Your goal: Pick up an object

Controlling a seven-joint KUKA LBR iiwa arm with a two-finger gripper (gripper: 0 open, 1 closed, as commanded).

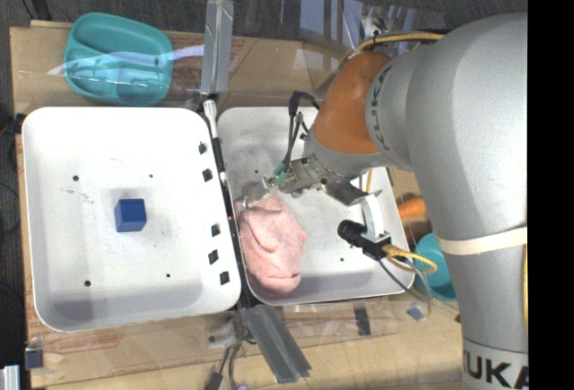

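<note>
So, two shallow white bins are seen side by side on the bench. The left bin [54, 200] holds a small blue cube [131, 214], sat a bit left of its middle, well apart from everything else. The right bin [235, 133] holds a pink soft lump [271, 243], probably cloth, laid against the bin's left wall toward the near edge.

The arm [448, 110] is reached in from the right, with its orange band [352, 106] hung over the right bin. The gripper [269, 186] is pointed down and to the left, with its tip placed just at the top edge of the pink lump, touching it or very nearly. Whether the fingers are spread or pressed together can't be told, since they are small and blurred against the bin floor, and nothing is clearly seen pinched between them.

Behind the left bin, a teal plastic container [117, 56] is parked on the bench.
</note>
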